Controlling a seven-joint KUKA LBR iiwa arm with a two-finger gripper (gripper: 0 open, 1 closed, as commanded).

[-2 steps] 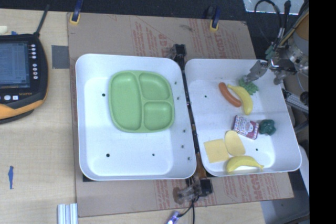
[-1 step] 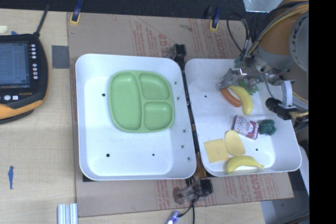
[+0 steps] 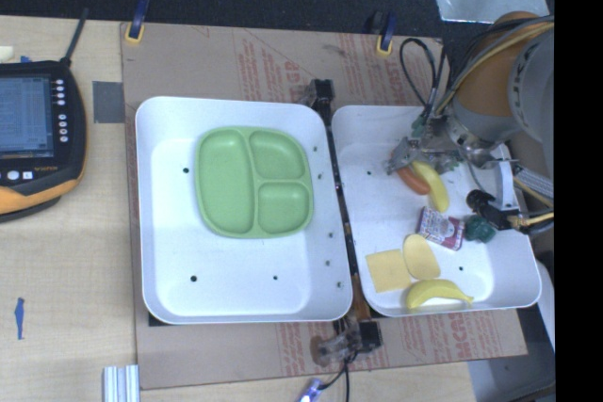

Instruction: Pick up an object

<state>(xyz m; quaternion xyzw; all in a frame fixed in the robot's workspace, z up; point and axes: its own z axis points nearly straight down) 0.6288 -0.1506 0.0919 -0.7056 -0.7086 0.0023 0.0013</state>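
Note:
My gripper (image 3: 415, 155) hangs low over the upper part of the right bin (image 3: 377, 132). Directly under and beside it lie an orange-red piece (image 3: 412, 177) and a small yellow elongated piece (image 3: 434, 184), touching each other. Closer to the front lie a pink packet (image 3: 440, 228), a flat yellow square slice (image 3: 386, 270), a pale yellow oval chip (image 3: 421, 256) and a yellow banana (image 3: 435, 296) by the front wall. A small dark green thing (image 3: 482, 230) sits at the bin's right side.
The left bin (image 3: 170, 287) holds a green divided plate (image 3: 253, 181) in its upper middle. A handheld pendant with a screen (image 3: 33, 132) lies on the bench at far left. The grey and orange arm (image 3: 513, 80) covers the right bin's upper right corner.

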